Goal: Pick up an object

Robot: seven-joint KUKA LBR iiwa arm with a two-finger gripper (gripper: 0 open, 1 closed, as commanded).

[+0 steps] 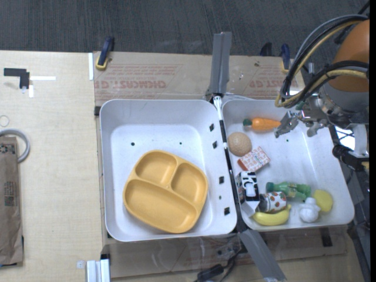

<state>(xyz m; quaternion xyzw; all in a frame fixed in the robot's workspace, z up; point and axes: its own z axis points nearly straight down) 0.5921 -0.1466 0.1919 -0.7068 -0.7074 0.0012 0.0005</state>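
Note:
My gripper (298, 126) hovers over the far part of the right bin (329, 175), with its two fingers spread open and nothing between them. Just to its left lies a toy carrot (263, 123). A tan egg-shaped object (239, 143) and a red-and-white packet (254, 158) sit at the bin's left side. Along the near edge lie a banana (272, 218), a green bottle (289, 188), a yellow lemon (323, 201), a small white object (308, 212), a brown-and-white toy (274, 202) and a black-and-white carton (249, 186).
The left bin (117, 128) holds a yellow divided plate (166, 191). A grey divider bar (221, 63) runs between the bins at the back. Cables loop above the wrist at the upper right. A brown paper bag (9, 198) lies on the bench at far left.

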